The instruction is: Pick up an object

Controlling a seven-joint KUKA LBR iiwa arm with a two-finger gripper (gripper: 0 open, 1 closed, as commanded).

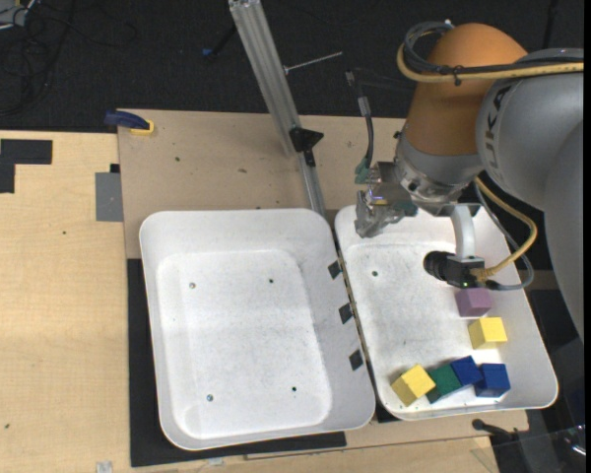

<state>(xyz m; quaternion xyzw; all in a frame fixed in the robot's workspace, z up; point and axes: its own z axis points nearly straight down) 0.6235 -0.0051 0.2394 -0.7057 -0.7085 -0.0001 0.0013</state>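
1. Purple cube-shaped block (473,302) lies in the right shallow white bin (394,313), near its right wall, with no clear long axis.
2. Yellow cube (489,331) sits just beside it, nearer the camera.
3. Two-finger gripper (372,215) hangs over the bin's far left corner, pointing down; whether it is open or closed cannot be told.

Left bin (236,323): floor bare, open to descent from above anywhere inside rim.
Right bin (394,304): open floor in middle and along left wall.
Near edge crowded: yellow block (412,384), green block (442,382), blue block (465,369) and second blue block (492,378) packed in touching row.
Right side: purple block (473,301), with second yellow block (488,331) just beside it.
Far end occupied by gripper (369,223), with arm (473,77) overhead.
Aluminium rail (276,87) slants up behind bins, foot near gripper.
Black clips (345,313) line shared rim between bins.
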